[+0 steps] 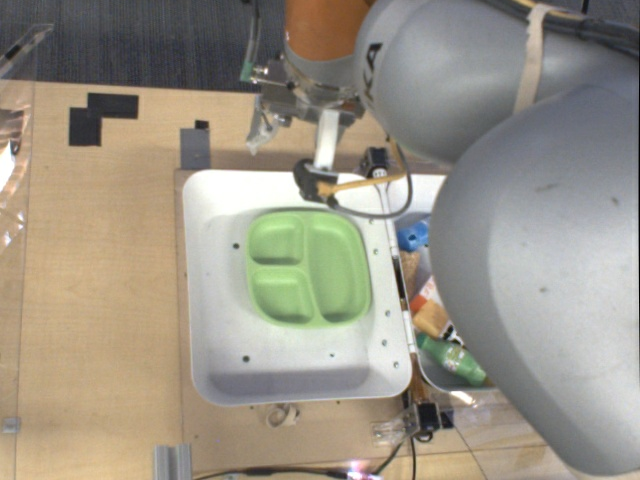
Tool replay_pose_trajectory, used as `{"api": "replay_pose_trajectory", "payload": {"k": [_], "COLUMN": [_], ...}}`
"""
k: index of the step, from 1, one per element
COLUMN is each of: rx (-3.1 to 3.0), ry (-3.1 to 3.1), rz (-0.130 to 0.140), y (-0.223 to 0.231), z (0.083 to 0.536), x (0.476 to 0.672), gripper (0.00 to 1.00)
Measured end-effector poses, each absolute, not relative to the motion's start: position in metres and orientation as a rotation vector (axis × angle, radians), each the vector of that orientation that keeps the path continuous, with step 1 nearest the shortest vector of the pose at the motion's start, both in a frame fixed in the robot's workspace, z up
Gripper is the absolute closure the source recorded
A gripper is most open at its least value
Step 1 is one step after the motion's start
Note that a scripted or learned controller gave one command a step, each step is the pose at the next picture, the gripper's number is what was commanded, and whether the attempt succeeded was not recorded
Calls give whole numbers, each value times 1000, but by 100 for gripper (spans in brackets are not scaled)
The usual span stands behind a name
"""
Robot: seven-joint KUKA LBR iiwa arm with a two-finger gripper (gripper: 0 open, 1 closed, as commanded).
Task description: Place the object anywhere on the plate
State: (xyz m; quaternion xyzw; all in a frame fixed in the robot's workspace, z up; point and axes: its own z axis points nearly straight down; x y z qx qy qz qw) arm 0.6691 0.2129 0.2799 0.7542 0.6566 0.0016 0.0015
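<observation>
The hand (318, 180) hangs at the left bin's (215, 368) 12 o'clock rim, just above the green plate (305, 268). A wooden-handled tool (365, 181) shows at its tip, pointing toward 3 o'clock; I cannot tell whether the fingers pinch it. The plate lies in the middle of the left bin. The right bin holds a blue thing (413, 235) and a green bottle (455, 360).

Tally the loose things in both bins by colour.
Green: 2, the plate and a bottle
Blue: 1, a toy
Tan: 1, a block
Total: 4 that I can make out; the arm hides much of the right bin.
</observation>
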Motion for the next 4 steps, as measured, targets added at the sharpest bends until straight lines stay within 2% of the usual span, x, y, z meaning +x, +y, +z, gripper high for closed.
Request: {"api": "replay_pose_trajectory", "payload": {"k": [1, 2, 3, 4], "rx": [2501, 2350, 2700, 2976], "ry": [1895, 2076, 1600, 1010], "rz": [21, 29, 25, 7], "y": [237, 235, 193, 224], "z": [368, 474, 539, 534], "x": [626, 571, 553, 612], "gripper": [0, 0, 0, 0]}}
